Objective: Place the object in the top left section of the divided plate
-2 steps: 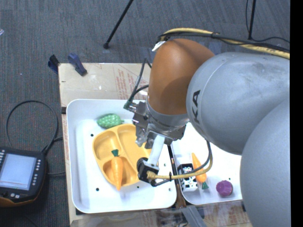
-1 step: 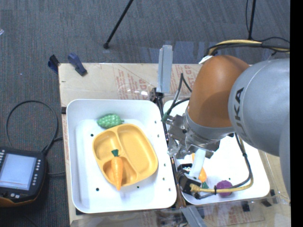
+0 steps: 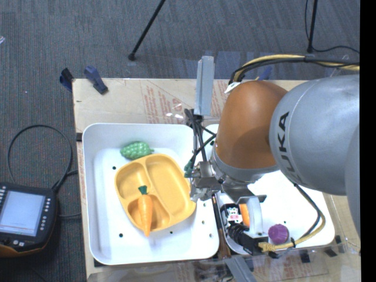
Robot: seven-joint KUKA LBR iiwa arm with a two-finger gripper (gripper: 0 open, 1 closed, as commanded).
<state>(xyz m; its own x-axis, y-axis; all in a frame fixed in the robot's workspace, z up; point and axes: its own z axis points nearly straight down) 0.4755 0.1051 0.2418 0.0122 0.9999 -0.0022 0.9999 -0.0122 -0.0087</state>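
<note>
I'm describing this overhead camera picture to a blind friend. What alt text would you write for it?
A yellow divided plate sits in the left white bin, with a toy carrot in its bottom section and a green toy in the bin just above the plate. A large grey and orange robot arm reaches in from the right over the right bin, which holds a purple ball.

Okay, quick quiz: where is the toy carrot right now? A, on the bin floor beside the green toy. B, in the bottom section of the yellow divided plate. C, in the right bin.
B: the carrot lies in the bottom section of the yellow plate, left bin.
</note>
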